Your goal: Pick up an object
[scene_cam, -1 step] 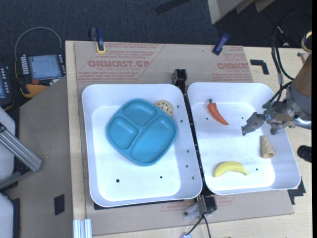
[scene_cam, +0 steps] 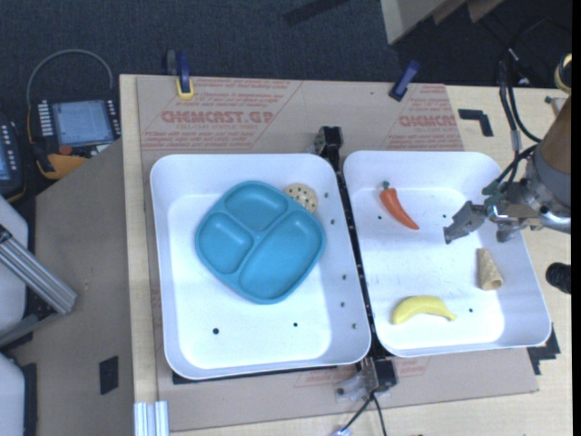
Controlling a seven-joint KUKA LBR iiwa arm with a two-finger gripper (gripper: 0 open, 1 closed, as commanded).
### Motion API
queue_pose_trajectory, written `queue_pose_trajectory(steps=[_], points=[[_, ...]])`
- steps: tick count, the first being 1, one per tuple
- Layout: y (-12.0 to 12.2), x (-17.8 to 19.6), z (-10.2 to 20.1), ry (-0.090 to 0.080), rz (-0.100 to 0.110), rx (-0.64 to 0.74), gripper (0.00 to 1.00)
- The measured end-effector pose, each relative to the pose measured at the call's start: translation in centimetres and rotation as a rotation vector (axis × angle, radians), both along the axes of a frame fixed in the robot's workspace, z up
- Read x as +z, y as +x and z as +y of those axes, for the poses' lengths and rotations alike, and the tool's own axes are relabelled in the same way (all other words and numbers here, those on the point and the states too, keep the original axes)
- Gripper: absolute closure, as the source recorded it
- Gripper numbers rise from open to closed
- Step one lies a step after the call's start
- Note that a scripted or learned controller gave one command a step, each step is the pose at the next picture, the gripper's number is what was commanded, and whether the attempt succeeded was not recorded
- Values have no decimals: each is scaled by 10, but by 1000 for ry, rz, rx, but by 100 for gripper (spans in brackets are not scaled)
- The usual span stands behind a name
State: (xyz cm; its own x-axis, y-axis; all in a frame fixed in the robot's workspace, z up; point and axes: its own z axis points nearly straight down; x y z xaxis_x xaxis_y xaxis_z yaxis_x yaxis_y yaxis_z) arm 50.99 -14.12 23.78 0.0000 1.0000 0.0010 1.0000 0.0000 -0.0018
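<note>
In the right bin (scene_cam: 427,339) lie an orange carrot (scene_cam: 398,207) at the upper left, a yellow banana (scene_cam: 421,310) near the front, and a small tan roll (scene_cam: 489,269) by the right wall. My gripper (scene_cam: 477,232) hangs over the right part of this bin, above the roll and to the right of the carrot. Its fingers are spread open and nothing sits between them. The dark left finger (scene_cam: 460,224) points down and left toward the bin floor.
The left bin (scene_cam: 182,334) holds a blue divided plate (scene_cam: 260,241) and a round cookie (scene_cam: 300,195) tucked against the plate's upper right rim. A black divider clamp (scene_cam: 329,140) sits between the bins. Cables hang at the right beside the arm.
</note>
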Motion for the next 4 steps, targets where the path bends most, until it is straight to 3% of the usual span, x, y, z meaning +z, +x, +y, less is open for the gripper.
queue_pose_trajectory(steps=[3, 4], points=[[10, -155, 2, 1, 1, -1, 0], [11, -143, 2, -2, -4, -1, 100]])
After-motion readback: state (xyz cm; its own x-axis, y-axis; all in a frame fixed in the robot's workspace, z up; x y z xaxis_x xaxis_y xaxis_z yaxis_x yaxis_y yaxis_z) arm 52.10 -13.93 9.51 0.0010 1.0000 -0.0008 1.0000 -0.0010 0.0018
